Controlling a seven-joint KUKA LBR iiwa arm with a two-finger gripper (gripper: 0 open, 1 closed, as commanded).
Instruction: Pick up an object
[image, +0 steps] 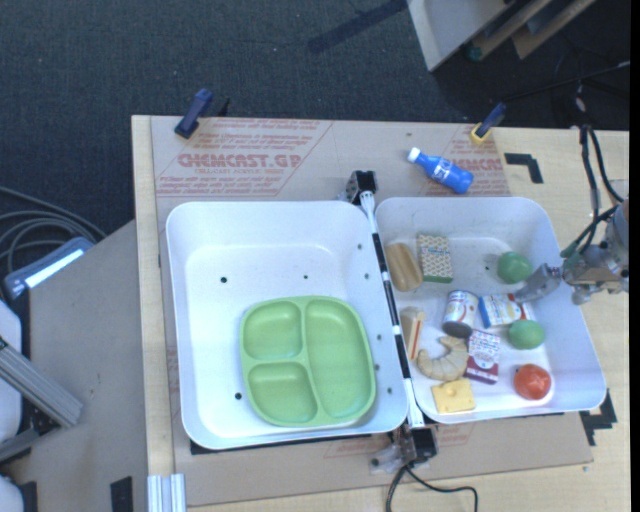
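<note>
The counter is a brown board with red lettering, carrying 2 shallow white bins side by side. The left bin holds a light green plate with 3 compartments, lying flat toward the bin's near right corner. The right bin holds a scatter of small things. A bread roll lies near the far left, just beside a checkered packet. A croissant sits near the middle, with a yellow cheese wedge nearer the front edge. A small can stands between the croissant and the packet, and a blue and white carton lies just to its right. A red and white packet rests beside the croissant. A red tomato sits in the near right corner, a green lime just behind it, and another green ball farther back.

The gripper reaches in over the right rim, low between the 2 green fruits. Whether its fingers are spread or closed cannot be told, and nothing is seen between them.

A blue bottle lies on the counter behind the right bin.
</note>
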